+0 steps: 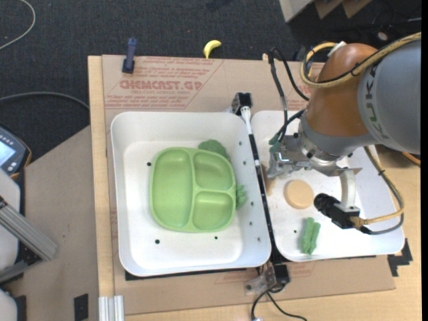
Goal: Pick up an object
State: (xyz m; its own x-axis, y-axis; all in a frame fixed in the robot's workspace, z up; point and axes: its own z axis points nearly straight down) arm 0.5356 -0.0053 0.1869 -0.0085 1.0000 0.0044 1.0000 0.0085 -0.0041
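Camera view: we see the arm (348,99) reaching in from the right over the right bin (384,186), with the gripper (276,164) low at that bin's left side, close to the wall it shares with the left bin (130,159). We cannot tell whether the gripper is apart or together, and we see nothing held in it.

Just to the gripper's lower right in the view lies a tan disc (299,194), flat on the bin floor and apart from the gripper. Further down from the gripper, past the disc, a green pod (309,236) lies near the bin's front edge, not touching the disc.

Left of the gripper, across the shared wall, a green plate (194,189) with three sections sits in the middle of the left bin. A darker green piece (212,146) pokes out from under the plate's upper edge, on the side nearer the gripper.

Well above and left of the gripper, outside both bins, a small yellow thing (212,47) and a blue clip (129,55) sit at the far edge of the cardboard (167,79).
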